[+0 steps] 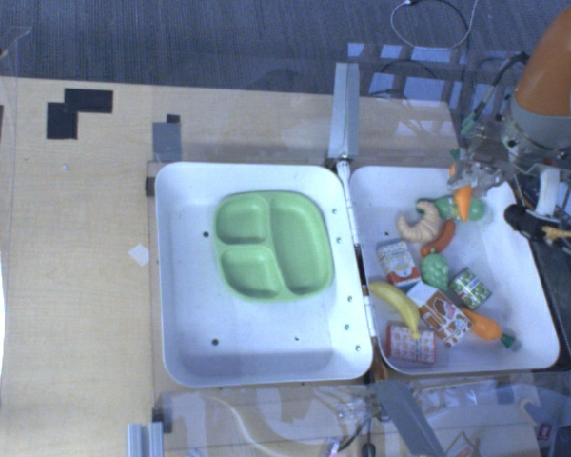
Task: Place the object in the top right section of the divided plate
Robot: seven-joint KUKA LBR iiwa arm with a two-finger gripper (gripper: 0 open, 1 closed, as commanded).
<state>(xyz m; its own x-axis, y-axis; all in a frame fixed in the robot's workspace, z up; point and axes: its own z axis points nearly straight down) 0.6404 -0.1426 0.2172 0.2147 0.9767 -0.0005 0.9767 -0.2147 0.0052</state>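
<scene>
A small orange carrot-shaped toy with a green top (pixel 464 204) is seen at the upper right corner of the right white bin (pixel 542 336), directly under the two-finger gripper (pixel 473 175) of the grey arm with the orange band (pixel 553 60). Whether the toy is between the fingers or merely below them cannot be told, and the jaws' opening cannot be made out.

The green divided plastic plate (pixel 271 245) is set in the middle of the left white bin (pixel 186 350), well apart from the toy.

In the right bin a tan croissant-shaped toy (pixel 419 222), a red sausage-shaped piece (pixel 439 239), a small white carton (pixel 397 260), a green knobbly round toy (pixel 436 271), a green printed can (pixel 470 288), a yellow banana (pixel 398 305), a brown printed box (pixel 443 317), a red-and-white packet (pixel 411 344) and a second orange carrot (pixel 485 328) are crowded together, several touching.

The labels are too small to read.
</scene>
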